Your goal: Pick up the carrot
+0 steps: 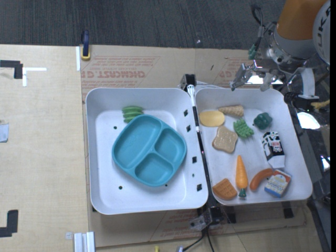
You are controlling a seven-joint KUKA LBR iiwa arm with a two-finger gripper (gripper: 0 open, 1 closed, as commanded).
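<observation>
Right bin (299, 156) holds carrot (241, 173) — untouched.

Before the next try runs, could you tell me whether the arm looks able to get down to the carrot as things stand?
Probably yes. The carrot lies uncovered in the right bin, with narrow gaps to the sausage and bread. The gripper hovers over the bin's far rim, nothing between.

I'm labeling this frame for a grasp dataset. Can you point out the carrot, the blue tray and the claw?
carrot (241, 172): camera view, middle of its orange body.
blue tray (128, 142): camera view, floor of its largest compartment.
claw (245, 77): camera view, between its fingertips.
</observation>
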